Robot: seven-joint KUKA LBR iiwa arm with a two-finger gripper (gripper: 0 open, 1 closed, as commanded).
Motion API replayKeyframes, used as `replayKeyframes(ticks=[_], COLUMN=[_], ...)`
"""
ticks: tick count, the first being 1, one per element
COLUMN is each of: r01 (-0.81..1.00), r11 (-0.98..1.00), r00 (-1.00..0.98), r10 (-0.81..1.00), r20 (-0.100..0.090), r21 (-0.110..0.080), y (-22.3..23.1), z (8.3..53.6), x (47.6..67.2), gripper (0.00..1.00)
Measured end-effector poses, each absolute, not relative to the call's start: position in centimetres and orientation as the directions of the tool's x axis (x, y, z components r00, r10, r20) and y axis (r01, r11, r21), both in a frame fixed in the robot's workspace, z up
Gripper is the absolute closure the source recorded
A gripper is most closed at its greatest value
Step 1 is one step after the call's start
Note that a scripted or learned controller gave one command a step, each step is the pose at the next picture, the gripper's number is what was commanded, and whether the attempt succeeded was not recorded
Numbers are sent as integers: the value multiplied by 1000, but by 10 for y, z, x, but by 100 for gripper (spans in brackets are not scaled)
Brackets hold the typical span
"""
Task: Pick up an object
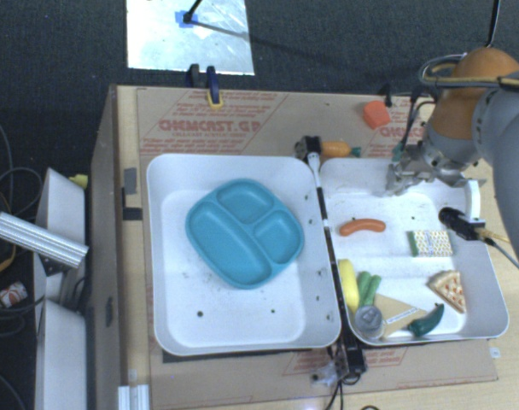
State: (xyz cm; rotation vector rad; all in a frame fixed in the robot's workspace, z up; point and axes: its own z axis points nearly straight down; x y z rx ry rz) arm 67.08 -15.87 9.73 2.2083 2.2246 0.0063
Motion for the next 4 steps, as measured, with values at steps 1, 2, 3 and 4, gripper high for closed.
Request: replayKeyframes(ticks=[1, 2, 3, 4], r01=[1000, 1000, 1000, 1000], r11=[5, 3, 5, 1], r00=[-5, -3, -5, -1], r10=[1000, 1000, 1000, 1000], r20=[2, 0, 1, -1], r21=[3, 4, 0, 4], y=[-88, -62, -3, -22], z=[94, 186, 184, 249], x=[669, 609, 605, 559], gripper=[100, 100, 100, 100])
